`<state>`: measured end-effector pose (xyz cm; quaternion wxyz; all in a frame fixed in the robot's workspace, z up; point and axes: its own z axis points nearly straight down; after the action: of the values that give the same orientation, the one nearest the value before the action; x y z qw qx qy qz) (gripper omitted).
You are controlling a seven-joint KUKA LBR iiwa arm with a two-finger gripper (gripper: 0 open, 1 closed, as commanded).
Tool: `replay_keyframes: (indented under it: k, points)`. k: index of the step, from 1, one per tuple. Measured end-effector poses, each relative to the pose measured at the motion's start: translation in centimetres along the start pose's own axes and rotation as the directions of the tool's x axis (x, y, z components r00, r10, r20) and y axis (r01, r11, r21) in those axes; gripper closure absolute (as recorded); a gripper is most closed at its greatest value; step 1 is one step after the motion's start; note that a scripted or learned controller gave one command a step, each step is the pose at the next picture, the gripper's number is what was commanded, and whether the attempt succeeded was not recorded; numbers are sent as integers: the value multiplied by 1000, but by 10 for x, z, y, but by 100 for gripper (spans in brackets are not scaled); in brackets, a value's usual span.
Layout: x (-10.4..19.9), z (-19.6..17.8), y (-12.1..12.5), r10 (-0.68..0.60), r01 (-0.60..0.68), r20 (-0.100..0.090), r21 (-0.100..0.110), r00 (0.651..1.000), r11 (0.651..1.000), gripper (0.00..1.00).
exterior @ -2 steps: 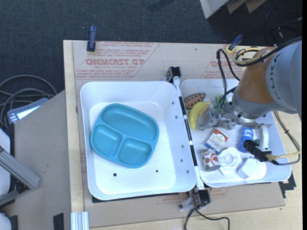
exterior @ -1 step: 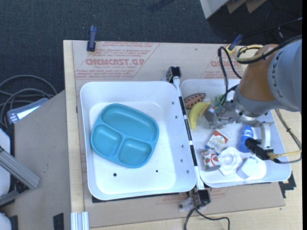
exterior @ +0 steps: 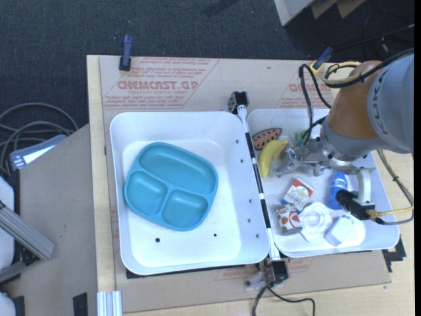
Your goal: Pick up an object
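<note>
The right bin point(exterior: 385, 239) holds several small objects. A watermelon slice point(exterior: 266, 137) lies at its far left, with a yellow banana point(exterior: 271, 157) just below it. Nearer the front are a red-and-white carton point(exterior: 299, 193), a smaller red packet point(exterior: 287, 217), a white cup point(exterior: 314, 219) and a blue bottle point(exterior: 339, 186). My gripper point(exterior: 294, 162) is low in this bin, just right of the banana and above the carton. The grey wrist hides how it stands, and I see nothing held in it.
In the left bin point(exterior: 125, 130) lies a blue divided plate point(exterior: 171, 185). A clamp-studded wall point(exterior: 253, 170) divides the two bins. The arm point(exterior: 358, 117) and its cables cover the right bin's far right. A pale block point(exterior: 343, 229) lies near the front edge.
</note>
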<state>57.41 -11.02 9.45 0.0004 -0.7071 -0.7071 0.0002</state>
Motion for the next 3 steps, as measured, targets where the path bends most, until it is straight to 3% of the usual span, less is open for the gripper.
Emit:
replay_keyframes:
  k: [1, 2, 3]
  points:
    - [7, 10, -34, 0, 0, -1, 1, 1000, 1000, 0]
    - [7, 0, -34, 1, -1, 0, 0, 1000, 1000, 100]
    - [7, 0, -34, 1, -1, 0, 0, 1000, 1000, 0]
